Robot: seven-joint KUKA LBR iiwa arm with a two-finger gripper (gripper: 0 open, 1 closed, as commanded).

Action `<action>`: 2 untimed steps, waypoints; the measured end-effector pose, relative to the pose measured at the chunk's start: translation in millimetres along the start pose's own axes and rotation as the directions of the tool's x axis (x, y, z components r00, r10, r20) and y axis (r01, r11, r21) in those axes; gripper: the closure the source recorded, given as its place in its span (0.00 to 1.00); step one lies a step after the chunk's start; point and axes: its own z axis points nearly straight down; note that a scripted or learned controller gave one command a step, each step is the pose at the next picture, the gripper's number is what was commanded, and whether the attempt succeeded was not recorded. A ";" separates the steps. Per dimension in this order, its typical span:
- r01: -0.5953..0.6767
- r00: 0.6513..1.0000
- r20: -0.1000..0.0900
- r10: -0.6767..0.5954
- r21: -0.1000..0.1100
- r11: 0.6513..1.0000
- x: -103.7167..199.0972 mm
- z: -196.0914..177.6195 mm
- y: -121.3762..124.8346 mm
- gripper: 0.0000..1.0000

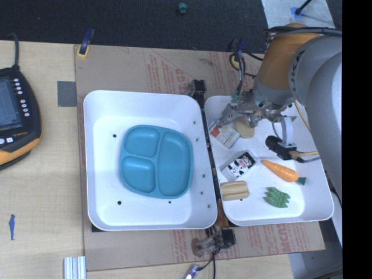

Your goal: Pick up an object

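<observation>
On the cardboard-covered bench (145,68), two white bins (96,156).

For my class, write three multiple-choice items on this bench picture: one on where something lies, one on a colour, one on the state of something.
1. Where does the divided plate lie?
A. in the left bin
B. in the right bin
C. on the bare bench

2. What colour is the divided plate?
A. red
B. blue
C. yellow

3. How does the carrot stand in relation to the gripper?
A. clamped between its fingers
B. lying loose on the bin floor, apart from the gripper
C. hanging in the air above the bin

Answers:
1. A, since the plate sits in the middle of the left bin.
2. B, since its three compartments are all light blue.
3. B, since the carrot rests near the right bin's middle while the gripper is at that bin's far end.
</observation>
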 end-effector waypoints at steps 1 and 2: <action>-0.003 1.000 0.000 0.003 -0.001 1.000 -33.8 3.0 -92.0 0.00; -0.002 1.000 0.002 0.002 -0.008 1.000 -68.7 4.5 -2.9 0.00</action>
